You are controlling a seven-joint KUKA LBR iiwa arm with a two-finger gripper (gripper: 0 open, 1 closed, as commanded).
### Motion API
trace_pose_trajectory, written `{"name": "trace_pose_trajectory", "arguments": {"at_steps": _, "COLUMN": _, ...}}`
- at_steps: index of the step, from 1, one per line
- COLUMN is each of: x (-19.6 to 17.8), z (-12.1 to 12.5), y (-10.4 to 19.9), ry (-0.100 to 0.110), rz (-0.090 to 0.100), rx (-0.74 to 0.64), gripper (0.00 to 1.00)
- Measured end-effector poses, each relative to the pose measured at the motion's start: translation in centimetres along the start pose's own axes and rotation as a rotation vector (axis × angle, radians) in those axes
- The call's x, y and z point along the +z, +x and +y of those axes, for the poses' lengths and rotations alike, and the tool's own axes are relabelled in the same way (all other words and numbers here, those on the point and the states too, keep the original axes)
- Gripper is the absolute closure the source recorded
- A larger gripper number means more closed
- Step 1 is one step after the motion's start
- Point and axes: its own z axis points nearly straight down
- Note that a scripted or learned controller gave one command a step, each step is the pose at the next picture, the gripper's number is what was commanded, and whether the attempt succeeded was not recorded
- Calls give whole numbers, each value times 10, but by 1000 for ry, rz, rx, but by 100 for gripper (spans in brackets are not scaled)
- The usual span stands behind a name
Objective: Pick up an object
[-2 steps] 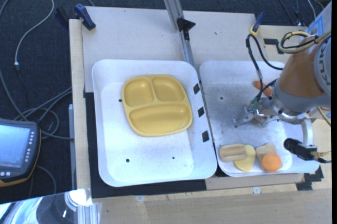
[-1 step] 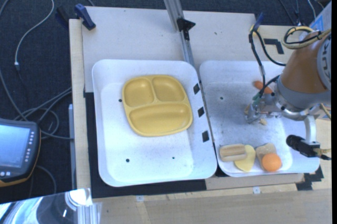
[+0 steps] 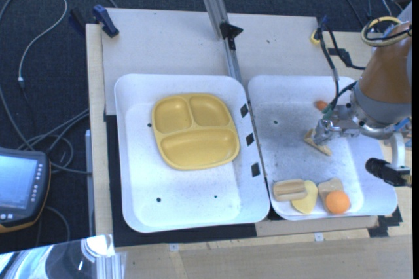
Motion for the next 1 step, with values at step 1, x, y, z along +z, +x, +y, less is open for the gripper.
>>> {"name": "trace_pose_trajectory", "arguments": {"at_steps": 1, "x": -44, "z": 1, "y": 0, "ry": -1, "rz": 0, "rx": 0, "gripper": 100}}
